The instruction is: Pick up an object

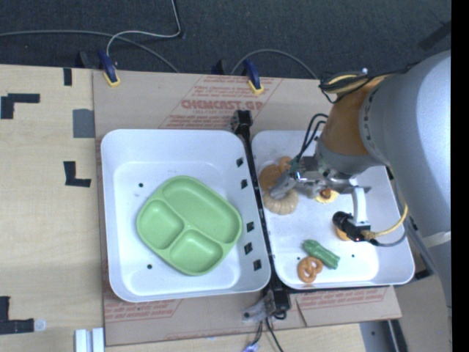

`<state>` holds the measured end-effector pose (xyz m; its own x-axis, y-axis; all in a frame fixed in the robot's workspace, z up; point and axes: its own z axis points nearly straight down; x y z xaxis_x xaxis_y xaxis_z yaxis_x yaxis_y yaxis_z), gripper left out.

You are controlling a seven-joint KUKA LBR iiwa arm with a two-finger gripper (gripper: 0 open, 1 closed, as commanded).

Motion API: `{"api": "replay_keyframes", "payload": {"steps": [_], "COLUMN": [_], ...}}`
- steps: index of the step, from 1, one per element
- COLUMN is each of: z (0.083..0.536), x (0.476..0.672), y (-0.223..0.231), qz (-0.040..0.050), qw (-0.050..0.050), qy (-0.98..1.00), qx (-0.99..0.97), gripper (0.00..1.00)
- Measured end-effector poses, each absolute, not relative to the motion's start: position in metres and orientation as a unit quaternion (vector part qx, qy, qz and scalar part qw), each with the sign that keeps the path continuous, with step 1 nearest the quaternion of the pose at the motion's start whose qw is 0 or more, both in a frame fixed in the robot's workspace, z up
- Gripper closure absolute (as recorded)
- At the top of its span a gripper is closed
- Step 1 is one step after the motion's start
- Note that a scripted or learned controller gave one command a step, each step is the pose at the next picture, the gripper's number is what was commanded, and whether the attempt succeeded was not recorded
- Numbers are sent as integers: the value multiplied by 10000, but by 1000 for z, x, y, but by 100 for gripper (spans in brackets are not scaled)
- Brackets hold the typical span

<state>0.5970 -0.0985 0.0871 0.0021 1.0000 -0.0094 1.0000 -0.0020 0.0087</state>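
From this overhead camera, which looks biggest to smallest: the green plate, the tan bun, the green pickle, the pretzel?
Largest to smallest:
1. green plate
2. tan bun, partly hidden by the gripper
3. green pickle and pretzel, too alike to rank

plate [189,226] in left bin [117,196], pretzel [309,269] in right bin [396,270]

Lighting even, moderately bright, diffuse from overhead. White bins [117,196] near overexposure, little surface detail on rims. Soft shadow under green tray [189,224]. Arm [418,123] close to lens, large and slightly blurred. Overall image soft, low resolution; small objects lack sharp edges.
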Motion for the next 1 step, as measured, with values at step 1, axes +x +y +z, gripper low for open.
{"api": "replay_keyframes", "payload": {"steps": [1], "z": [86], "x": [642], "y": [-103], "qz": [5], "qw": [18], "qy": [7080], "qx": [7062], "gripper": [0]}}
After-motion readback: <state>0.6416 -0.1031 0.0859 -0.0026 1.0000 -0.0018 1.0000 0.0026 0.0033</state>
